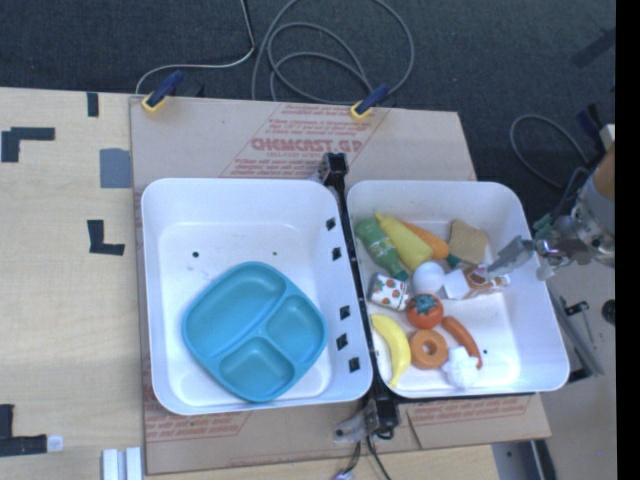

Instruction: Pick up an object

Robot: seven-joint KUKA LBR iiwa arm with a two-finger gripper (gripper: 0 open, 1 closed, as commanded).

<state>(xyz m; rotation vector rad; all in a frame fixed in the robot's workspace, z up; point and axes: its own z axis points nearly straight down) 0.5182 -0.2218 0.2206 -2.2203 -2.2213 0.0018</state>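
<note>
The right bin (520, 208) holds several toy foods: a green bottle (372, 238), a yellow piece (405, 236), a brown slice (467, 240), a white egg (428, 274), a spotted box (388, 291), a red tomato (425, 311), a banana (392, 343), a donut (429, 349) and an orange carrot (462, 335). My gripper (510, 255) reaches in over the bin's right rim. Its tip hangs just above a small white and red piece (472, 283) and right of the brown slice. Nothing shows as lifted.
The left bin (160, 218) holds a blue divided plate (255, 330). A black divider (345, 268) runs between the bins. Both bins rest on a cardboard sheet (300, 138) held by clamps at the back. Cables loop on the dark floor behind.
</note>
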